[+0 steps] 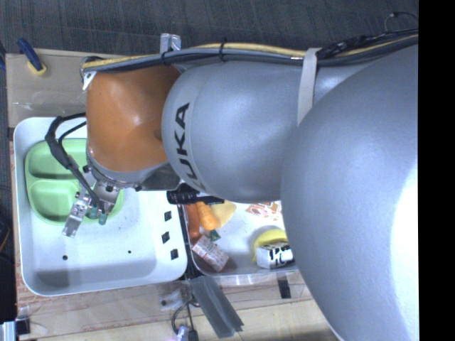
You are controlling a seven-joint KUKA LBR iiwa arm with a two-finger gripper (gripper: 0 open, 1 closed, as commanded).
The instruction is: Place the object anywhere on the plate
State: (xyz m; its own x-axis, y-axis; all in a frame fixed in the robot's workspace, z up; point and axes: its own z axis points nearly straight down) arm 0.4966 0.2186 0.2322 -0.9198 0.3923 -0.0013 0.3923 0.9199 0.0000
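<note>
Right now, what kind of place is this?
Likely a robot lab pick-and-place bench: a grey arm reaches over two white bins, one holding a green plate, the other toy food like a carrot.

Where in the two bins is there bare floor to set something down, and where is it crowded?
In the left bin, the white floor is bare between the green plate and the near wall, below the gripper. The visible part of the right bin is crowded: a carrot, a small packet and a yellow-topped object lie close together beside the arm.
</note>
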